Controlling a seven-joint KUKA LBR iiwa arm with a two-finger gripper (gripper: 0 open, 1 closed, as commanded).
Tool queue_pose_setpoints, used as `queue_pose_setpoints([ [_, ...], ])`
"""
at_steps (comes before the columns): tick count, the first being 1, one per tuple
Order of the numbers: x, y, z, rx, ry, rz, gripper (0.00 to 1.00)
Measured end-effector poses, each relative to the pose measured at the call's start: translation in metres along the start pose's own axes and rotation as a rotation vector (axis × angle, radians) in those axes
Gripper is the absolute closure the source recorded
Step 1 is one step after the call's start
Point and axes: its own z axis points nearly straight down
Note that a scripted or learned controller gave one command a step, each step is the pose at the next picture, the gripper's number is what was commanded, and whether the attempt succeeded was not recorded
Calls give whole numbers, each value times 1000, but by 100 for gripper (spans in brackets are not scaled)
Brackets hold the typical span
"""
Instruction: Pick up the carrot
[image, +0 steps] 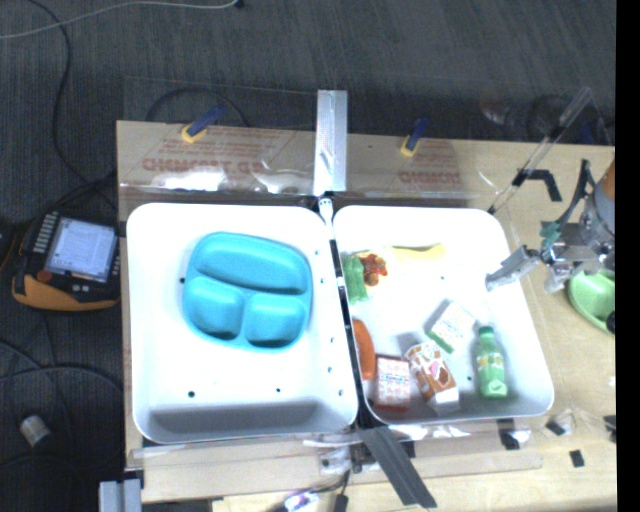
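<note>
The carrot (363, 347) is a short orange stick lying lengthwise against the left wall of the right bin (520, 330), just below the middle. My gripper (508, 271) hovers over the right rim of that bin, well to the right of the carrot and slightly further back, with nothing seen in it. The arm's wrist (585, 250) sits at the frame's right edge.
Around the carrot lie a red snack box (392, 382), a red-and-white carton (435, 372), a white-green box (450, 325), a green bottle (490, 362), a green-and-red item (360, 270) and a yellow piece (418, 250). The left bin (150, 330) holds a blue divided plate (245, 290).
</note>
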Motion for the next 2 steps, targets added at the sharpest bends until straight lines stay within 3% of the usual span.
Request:
queue_pose_setpoints([
  [1, 102, -11, 94, 1, 1, -145, 0],
  [2, 102, -11, 86, 4, 1, -144, 100],
])
